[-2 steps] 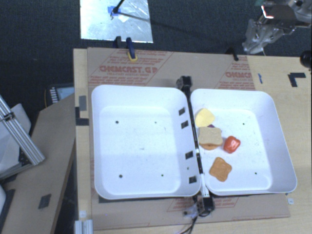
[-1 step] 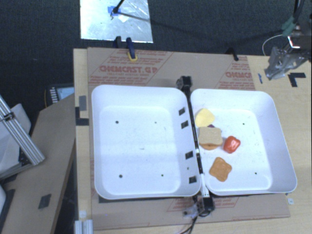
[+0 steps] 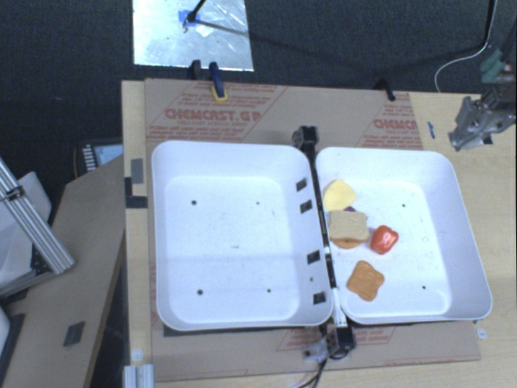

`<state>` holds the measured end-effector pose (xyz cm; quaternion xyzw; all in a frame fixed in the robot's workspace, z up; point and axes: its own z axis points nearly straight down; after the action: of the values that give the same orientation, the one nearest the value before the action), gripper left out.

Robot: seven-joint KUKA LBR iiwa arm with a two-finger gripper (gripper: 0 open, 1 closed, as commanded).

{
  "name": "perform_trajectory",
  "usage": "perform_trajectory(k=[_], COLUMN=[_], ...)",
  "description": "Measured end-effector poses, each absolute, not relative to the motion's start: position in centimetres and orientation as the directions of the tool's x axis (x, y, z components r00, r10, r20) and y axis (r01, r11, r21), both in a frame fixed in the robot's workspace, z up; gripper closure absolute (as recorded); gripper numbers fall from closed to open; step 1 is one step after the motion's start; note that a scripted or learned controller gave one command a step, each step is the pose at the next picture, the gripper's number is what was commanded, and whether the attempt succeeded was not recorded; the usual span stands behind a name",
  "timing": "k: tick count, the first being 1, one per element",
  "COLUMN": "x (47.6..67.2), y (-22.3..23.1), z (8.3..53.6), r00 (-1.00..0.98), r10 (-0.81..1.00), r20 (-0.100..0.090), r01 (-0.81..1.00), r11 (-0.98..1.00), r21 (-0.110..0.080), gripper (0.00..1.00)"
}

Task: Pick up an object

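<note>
Several small food-like objects lie in the right bin (image 3: 436,217), near its left wall. A yellow piece (image 3: 339,194) is farthest back. In front of it sits a tan sandwich-like block (image 3: 348,228), with a red pepper-like piece (image 3: 384,239) touching its right side. An orange-brown piece (image 3: 365,280) lies nearest the front. My gripper (image 3: 477,128) hangs at the right edge of the view, above the bench and beyond the right bin's far right corner, well away from all the objects.
The left bin (image 3: 226,233) stands beside the right one, joined by a black clipped divider (image 3: 315,217). A shiny metal sheet (image 3: 192,21) lies at the back. A cable (image 3: 460,55) loops near the arm.
</note>
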<state>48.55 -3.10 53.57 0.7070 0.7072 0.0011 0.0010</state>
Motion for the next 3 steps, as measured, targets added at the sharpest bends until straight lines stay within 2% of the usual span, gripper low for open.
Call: perform_trajectory(k=[1,2,3], x=[48.7,48.6,48.7], y=[0.5,-3.3,0.0], z=[53.5,53.5,53.5], r00=[-0.008,0.001,-0.007], r10=[1.0,1.0,1.0], r20=[0.001,-0.001,0.0], r01=[1.0,1.0,1.0], r11=[0.008,-0.001,0.007], r21=[0.003,0.004,0.003], gripper=[1.0,1.0,1.0])
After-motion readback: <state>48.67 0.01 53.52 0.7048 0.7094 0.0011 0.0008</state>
